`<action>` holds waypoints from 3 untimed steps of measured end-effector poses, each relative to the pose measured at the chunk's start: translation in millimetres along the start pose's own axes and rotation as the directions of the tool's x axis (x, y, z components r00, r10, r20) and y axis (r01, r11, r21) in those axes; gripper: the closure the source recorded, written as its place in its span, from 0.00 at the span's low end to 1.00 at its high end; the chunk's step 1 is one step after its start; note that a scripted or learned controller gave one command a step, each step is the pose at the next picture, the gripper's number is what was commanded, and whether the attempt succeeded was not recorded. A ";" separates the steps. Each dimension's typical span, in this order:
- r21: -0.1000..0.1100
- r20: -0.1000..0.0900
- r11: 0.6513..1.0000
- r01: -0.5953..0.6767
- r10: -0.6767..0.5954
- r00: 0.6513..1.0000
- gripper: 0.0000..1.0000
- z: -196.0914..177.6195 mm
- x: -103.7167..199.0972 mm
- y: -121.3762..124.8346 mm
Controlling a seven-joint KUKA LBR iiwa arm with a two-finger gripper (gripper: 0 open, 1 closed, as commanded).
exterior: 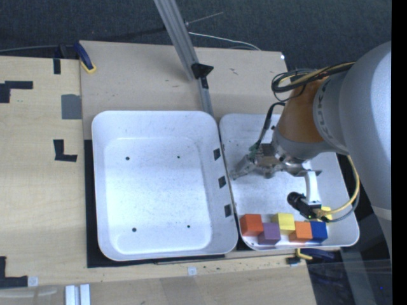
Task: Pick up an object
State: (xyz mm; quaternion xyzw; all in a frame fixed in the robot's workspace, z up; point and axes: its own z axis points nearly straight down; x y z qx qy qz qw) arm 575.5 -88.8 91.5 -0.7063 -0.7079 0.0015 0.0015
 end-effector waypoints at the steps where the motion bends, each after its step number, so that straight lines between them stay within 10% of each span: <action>1: -0.010 -0.001 1.000 0.002 -0.002 1.000 0.00 -104.6 33.0 -21.6; 2: -0.007 -0.001 1.000 0.002 -0.002 1.000 0.00 -144.5 50.0 -18.0; 3: 0.001 0.002 1.000 -0.004 0.004 1.000 0.00 -97.5 23.2 -8.0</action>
